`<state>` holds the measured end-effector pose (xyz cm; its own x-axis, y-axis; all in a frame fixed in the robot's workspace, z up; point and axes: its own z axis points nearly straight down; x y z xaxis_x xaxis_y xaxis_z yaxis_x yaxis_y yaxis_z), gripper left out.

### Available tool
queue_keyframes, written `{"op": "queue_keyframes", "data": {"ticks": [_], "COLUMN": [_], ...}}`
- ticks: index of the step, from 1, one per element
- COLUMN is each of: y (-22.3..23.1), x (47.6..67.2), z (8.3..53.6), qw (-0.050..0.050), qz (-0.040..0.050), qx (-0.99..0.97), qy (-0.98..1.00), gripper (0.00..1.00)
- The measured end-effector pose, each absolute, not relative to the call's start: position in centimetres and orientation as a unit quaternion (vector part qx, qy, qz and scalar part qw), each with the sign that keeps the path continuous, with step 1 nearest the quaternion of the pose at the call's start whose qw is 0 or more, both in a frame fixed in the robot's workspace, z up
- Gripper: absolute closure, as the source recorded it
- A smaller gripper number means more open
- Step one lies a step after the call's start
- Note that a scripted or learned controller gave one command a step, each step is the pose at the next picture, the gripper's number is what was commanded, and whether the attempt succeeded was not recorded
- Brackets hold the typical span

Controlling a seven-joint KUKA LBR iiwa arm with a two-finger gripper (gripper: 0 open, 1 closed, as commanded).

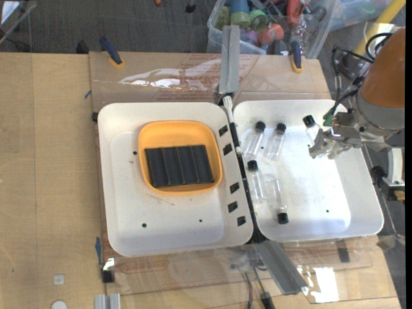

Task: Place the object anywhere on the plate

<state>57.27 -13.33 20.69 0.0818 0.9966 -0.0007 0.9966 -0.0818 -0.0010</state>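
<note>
An orange plate [181,130] lies in the left bin [166,232], and a black ridged pad [179,165] rests on it. Several clear vials with black caps lie in the right bin [335,206]: two side by side [258,136] [277,138] near the back, one [254,176] close to the divider, and one [277,205] toward the front. Another vial [311,125] lies at the back right. My gripper [320,148] hovers low over the right bin's right half, just in front of that vial. I see nothing clearly held in it.
A row of black clips [232,168] runs along the divider between the bins. A clear tub of coloured toys [270,8] stands behind the bench. The arm's orange band [389,76] and cables hang over the right bin's far right corner.
</note>
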Motion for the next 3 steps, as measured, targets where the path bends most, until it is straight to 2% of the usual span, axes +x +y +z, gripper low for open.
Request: {"op": "queue_keyframes", "data": {"ticks": [1, 2, 3], "y": [-13.8, -13.1, -11.5], "x": [62.9, 66.5, 66.7], "z": [19.7, 20.9, 23.4], "qw": [-0.001, -0.002, -0.003], "qz": [0.0003, -0.0005, -0.0007], "qx": [-0.691, -0.593, -0.543], "qy": [-0.723, -0.805, -0.840], "gripper": [1.00, 1.00, 1.00]}}
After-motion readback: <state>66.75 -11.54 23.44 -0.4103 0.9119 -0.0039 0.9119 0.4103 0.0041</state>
